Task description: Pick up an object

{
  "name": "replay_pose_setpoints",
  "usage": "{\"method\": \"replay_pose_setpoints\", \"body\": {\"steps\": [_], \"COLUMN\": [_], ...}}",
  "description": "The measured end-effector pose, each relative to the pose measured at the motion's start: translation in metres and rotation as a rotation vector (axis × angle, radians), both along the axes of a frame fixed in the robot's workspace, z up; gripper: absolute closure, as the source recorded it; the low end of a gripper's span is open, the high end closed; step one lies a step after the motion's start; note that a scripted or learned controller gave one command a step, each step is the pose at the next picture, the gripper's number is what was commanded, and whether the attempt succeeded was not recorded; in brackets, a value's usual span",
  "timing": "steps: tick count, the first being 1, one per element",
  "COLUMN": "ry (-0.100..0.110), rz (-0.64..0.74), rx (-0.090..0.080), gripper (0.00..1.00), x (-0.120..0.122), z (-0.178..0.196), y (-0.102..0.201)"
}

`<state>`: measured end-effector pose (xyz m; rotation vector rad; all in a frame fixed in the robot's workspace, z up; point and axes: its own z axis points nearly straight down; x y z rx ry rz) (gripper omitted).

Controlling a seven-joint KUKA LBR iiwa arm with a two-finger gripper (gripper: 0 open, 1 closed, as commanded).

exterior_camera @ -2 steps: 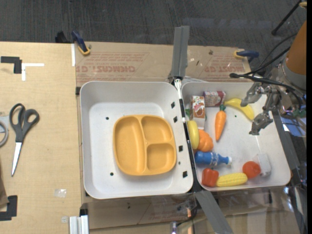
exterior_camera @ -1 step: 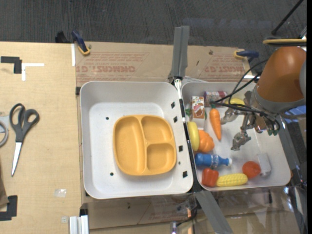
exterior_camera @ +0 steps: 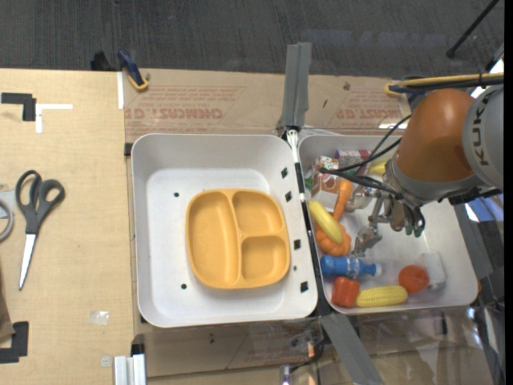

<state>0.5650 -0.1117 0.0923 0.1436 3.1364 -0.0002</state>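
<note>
My gripper [exterior_camera: 366, 239] hangs low in the right bin [exterior_camera: 461, 291], under the orange band of the arm [exterior_camera: 433, 139]. It sits just above a blue bottle [exterior_camera: 349, 267] and just right of a yellow banana-shaped toy [exterior_camera: 328, 222]. An orange carrot [exterior_camera: 342, 199] lies up-left of it. Along the bin's near side rest a red piece [exterior_camera: 345, 292], a yellow corn cob [exterior_camera: 382, 297], an orange-red ball [exterior_camera: 414, 277] and a white block [exterior_camera: 437, 269]. Nothing can be made out as held in the gripper.
The left bin [exterior_camera: 152, 215] holds a yellow divided plate [exterior_camera: 238, 237]. A small packet [exterior_camera: 327, 167] and a yellow item [exterior_camera: 377, 169] lie at the right bin's far side, partly under the arm. Scissors [exterior_camera: 34, 207] lie on the bench at far left.
</note>
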Motion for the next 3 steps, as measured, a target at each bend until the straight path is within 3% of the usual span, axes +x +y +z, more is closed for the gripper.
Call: {"method": "replay_pose_setpoints", "body": {"steps": [1, 2, 3], "ry": [0.001, 0.042, 0.01], "rz": [-0.11, -0.242, -0.241], "rx": [0.0, 0.0, -0.008], "gripper": [0.0, 0.0, 1.0], "x": [0.0, 0.074, 0.079], "z": [0.0, -0.004, 0.008], "y": [0.017, 0.014, 0.01]}}
